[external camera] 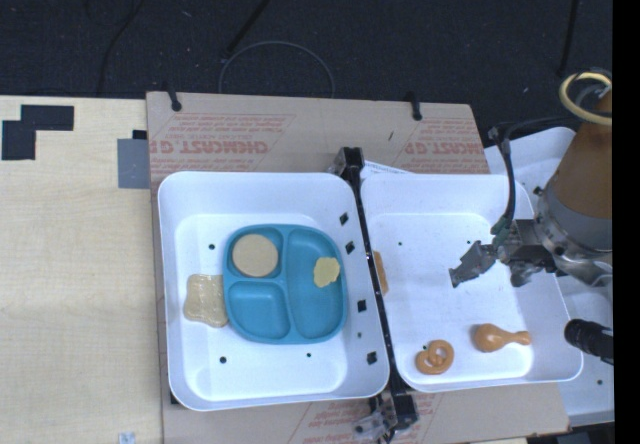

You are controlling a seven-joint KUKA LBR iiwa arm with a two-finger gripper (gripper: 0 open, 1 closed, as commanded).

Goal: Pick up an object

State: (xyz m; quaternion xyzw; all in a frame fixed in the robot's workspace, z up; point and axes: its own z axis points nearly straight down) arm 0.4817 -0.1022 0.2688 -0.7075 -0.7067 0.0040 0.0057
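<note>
Inward from the right bin's (440,222) far edge, claw (492,266) ajar, nothing held.

end effector (470,270) hangs over right bin (440,232) above pretzel (434,357).

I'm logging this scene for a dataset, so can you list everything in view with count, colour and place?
bins: 2, white, side by side on the bench
tray: 1, blue, left bin
round patty: 1, tan, tray's upper-left compartment
small piece: 1, yellow, tray's right compartment
flat slice: 1, pale tan, left bin, beside the tray
pretzel: 1, orange-brown, right bin, front
drumstick: 1, orange-brown, right bin, front
gripper: 1, dark grey, above right bin
</note>
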